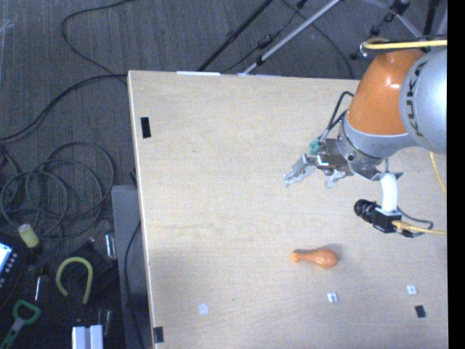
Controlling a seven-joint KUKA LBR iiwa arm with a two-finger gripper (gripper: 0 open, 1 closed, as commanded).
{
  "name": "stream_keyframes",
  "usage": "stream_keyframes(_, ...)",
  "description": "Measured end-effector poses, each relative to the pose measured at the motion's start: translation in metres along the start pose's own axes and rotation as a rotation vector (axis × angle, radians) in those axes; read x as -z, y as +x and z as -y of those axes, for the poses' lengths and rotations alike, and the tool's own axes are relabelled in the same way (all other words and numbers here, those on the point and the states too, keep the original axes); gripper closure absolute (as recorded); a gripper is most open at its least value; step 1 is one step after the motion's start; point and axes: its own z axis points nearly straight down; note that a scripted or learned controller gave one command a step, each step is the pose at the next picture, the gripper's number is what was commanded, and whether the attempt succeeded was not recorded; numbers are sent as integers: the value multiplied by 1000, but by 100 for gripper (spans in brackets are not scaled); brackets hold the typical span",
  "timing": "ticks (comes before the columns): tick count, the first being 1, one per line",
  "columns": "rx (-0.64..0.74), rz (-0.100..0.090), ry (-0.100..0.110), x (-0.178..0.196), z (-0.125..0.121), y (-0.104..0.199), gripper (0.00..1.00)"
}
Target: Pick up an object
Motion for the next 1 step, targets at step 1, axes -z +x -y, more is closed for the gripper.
stream_keyframes(1,76,3,-1,-21,-37,-73,0)
